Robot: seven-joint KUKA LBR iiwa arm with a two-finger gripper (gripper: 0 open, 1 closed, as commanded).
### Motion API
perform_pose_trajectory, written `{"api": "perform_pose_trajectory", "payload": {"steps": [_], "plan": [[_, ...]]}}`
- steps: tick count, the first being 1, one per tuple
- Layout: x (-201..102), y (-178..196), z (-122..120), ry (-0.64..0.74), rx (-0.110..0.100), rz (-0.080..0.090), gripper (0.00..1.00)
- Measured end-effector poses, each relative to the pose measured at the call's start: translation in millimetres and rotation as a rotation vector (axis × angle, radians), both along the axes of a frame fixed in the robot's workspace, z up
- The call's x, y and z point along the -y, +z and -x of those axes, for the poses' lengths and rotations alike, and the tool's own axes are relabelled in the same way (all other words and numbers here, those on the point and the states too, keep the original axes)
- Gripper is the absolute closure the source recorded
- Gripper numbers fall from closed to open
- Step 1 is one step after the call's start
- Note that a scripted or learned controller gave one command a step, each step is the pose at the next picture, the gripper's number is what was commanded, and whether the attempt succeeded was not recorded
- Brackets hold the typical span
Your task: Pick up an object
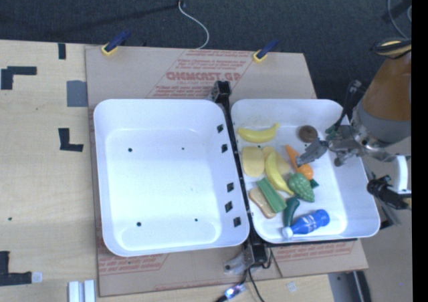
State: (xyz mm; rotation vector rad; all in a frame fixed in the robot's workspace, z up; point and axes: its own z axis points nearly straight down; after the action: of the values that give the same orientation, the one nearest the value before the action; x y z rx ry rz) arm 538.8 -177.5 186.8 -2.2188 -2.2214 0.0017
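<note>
The right bin (348, 190) holds a pile of toy food: a yellow banana (257, 134), a second yellow piece (275, 172), a pale yellow block (253, 161), an orange carrot (292, 156), a brown round piece (307, 133), green vegetables (301, 187), a bread slice (261, 203) and a blue bottle (309, 222). My gripper (322, 151) hangs over the bin's right half, just right of the carrot and below the brown piece. Its grey fingers (310, 155) are spread, with nothing between them.
The left bin (110, 160) sits beside the right one, with a black divider (231, 160) between them. Both rest on a cardboard sheet (194, 73) clipped at the back. The arm's orange band (391, 90) rises at the right.
</note>
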Motion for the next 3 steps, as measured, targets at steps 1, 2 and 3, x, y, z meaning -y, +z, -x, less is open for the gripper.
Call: {"api": "perform_pose_trajectory", "payload": {"steps": [1,2,3], "plan": [[-61.4,-106.4,-33.4,0.005,0.0,-0.001,0.0],[-58.3,-92.2,-33.5,0.001,0.002,0.001,1.0],[-122.9,3.8,-76.3,0.009,0.013,-0.001,1.0]]}}
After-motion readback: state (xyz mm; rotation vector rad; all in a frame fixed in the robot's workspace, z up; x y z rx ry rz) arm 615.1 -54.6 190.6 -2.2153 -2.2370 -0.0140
